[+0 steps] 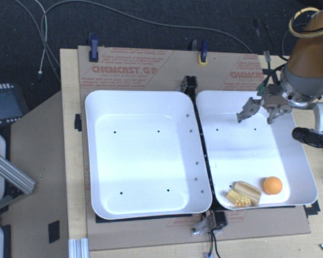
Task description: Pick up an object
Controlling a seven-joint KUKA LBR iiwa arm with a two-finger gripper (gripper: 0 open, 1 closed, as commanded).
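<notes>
Left bin [145, 112]: bare white floor, nothing to pick. Right bin [242, 155]: two items at near edge, well apart from arm. Corn [244, 193], pale yellow, lying flat near front wall; orange ball [272, 185] just beside it, to the right, not touching. Gripper [261, 112] over far end of right bin, fingers spread wide, nothing between them. Arm [308, 52] entering from right, orange band above wrist. Step, by judgement: approach, no grasp yet. Next move likely calls for travel toward near edge, centring over ball or corn, descent, then closing. Ball may roll; corn close to wall, tight for fingers.
</notes>
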